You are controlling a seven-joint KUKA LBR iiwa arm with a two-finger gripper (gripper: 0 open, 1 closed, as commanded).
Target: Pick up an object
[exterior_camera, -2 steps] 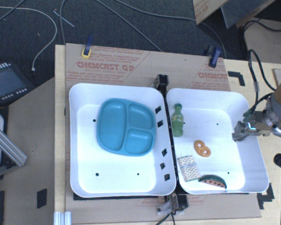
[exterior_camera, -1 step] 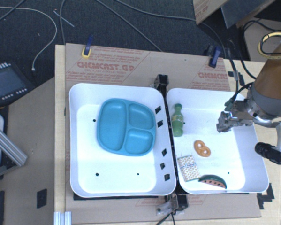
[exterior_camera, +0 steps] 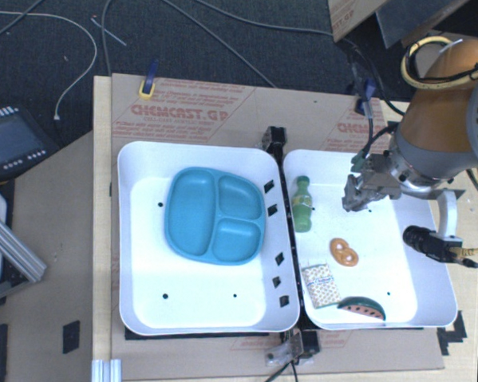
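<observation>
So far nothing is picked: the gripper point(exterior_camera: 357, 202), whose state I cannot tell, hangs above the right bin point(exterior_camera: 425, 304) near the bottle point(exterior_camera: 302, 203), pretzel point(exterior_camera: 344, 252) untouched.

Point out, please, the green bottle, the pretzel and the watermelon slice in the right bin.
green bottle point(exterior_camera: 302, 205): camera view, middle of its body.
pretzel point(exterior_camera: 344, 252): camera view, its centre.
watermelon slice point(exterior_camera: 362, 309): camera view, its red flesh.

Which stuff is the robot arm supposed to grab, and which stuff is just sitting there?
For the job (things to grab, in the right bin):
gripper
green bottle
pretzel
checkered packet
watermelon slice

Just sitting there:
blue divided plate, in the left bin
loose cables on the floor
cardboard sheet under the bins
</observation>
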